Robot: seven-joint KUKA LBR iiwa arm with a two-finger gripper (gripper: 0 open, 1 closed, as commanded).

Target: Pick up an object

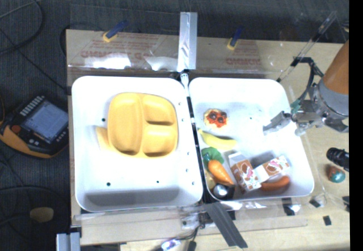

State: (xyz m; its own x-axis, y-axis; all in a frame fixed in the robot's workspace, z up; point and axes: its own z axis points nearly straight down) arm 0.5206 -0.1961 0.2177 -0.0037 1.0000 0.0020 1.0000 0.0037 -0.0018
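Small cartons [258,171] in the right bin [244,88] bear print too small to read, while the gripper [283,119], finger state unclear, hangs above.

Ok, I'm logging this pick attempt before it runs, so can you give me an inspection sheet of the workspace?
Surface: bench bearing two white bins side by side.
Job's things: right bin holds a carrot, a banana, small cartons.
Clutter: yellow divided tray in left bin.
Grippers: gripper above the right bin's right side, holding nothing visible.
Cables: dark cables on the floor.
Surroundings: handheld pendant on the floor, left.
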